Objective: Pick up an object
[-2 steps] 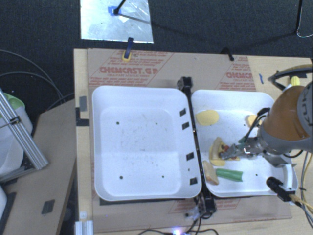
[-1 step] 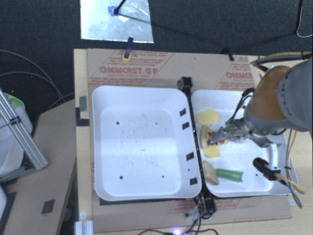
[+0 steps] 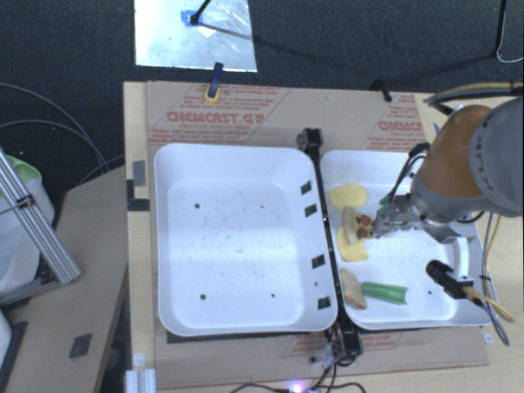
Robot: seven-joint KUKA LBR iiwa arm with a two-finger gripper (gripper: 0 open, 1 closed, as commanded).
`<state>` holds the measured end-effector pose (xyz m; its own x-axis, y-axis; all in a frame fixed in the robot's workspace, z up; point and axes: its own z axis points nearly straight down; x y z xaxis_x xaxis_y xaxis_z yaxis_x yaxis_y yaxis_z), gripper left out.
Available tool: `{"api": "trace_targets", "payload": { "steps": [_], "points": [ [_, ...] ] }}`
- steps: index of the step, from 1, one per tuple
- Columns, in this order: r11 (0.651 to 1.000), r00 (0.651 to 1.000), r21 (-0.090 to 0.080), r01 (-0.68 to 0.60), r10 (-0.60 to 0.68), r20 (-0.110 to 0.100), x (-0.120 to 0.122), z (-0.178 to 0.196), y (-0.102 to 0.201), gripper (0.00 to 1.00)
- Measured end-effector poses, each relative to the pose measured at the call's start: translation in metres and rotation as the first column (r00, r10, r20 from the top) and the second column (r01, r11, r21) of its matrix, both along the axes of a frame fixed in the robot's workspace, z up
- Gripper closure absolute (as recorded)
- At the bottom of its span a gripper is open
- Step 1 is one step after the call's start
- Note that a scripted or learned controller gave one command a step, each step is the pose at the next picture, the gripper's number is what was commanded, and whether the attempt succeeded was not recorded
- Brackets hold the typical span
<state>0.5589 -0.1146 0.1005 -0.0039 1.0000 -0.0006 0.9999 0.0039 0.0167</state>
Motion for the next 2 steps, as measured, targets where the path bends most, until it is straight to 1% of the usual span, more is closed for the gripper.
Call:
{"api": "trace_targets", "payload": {
  "steps": [1, 2],
  "points": [
    [1.0, 1.0, 0.001, 0.003, -0.003, -0.017, -0.037, 0.022, 0.019, 1.0],
    [1.0, 1.0, 0.006, -0.012, 0.012, -0.012, -0.072, 0.087, 0.127, 1.0]
  ]
}}
